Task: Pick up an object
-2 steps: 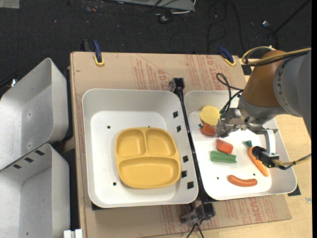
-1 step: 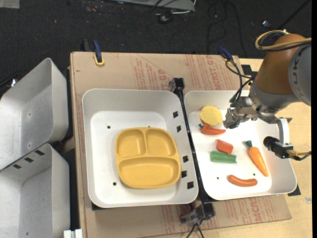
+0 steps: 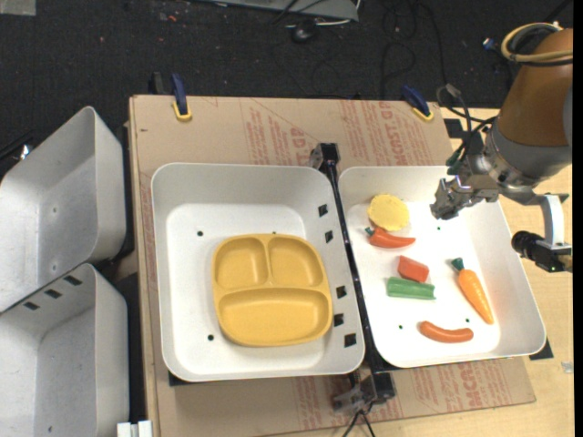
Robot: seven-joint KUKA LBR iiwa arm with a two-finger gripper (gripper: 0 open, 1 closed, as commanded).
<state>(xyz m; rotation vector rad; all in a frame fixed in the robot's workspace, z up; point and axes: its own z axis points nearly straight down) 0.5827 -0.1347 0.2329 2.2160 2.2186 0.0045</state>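
— Gripper (image 3: pixel 446 205) first: where does it hang?

— Over the right bin (image 3: pixel 510 271), toward that bin's one o'clock corner, at the end of the grey arm (image 3: pixel 537 107) with its orange band, reaching in from three o'clock. Its dark tip sits above bare white floor, just at three o'clock of the yellow round piece (image 3: pixel 389 211).

— Clenched or released?

— From where I stand, I cannot tell; the tip is a dark blur. Nothing visible is caught in it.

— And the toys it might pick?

— All six lie on the right bin's floor. The yellow round piece is at eleven o'clock in the bin, with a red pepper (image 3: pixel 392 238) touching its six o'clock edge. Just below, near the bin's middle, a small red block (image 3: pixel 414 269) sits beside a green bar (image 3: pixel 410 289), the bar at six o'clock of the block. An orange carrot (image 3: pixel 475 293) with a green top lies tilted at three o'clock of those two, apart from them. A red-orange sausage (image 3: pixel 445 332) lies lengthwise near the bin's six o'clock wall.

— The left bin?

— The left bin (image 3: pixel 182 271) holds a yellow divided tray (image 3: pixel 271 289), three compartments, set flat near the centre. Both bins rest side by side on a brown board (image 3: pixel 273 126), with blue-and-yellow clamps (image 3: pixel 180 98) at its twelve o'clock edge. More white bins (image 3: pixel 55 244) stand off at nine o'clock.
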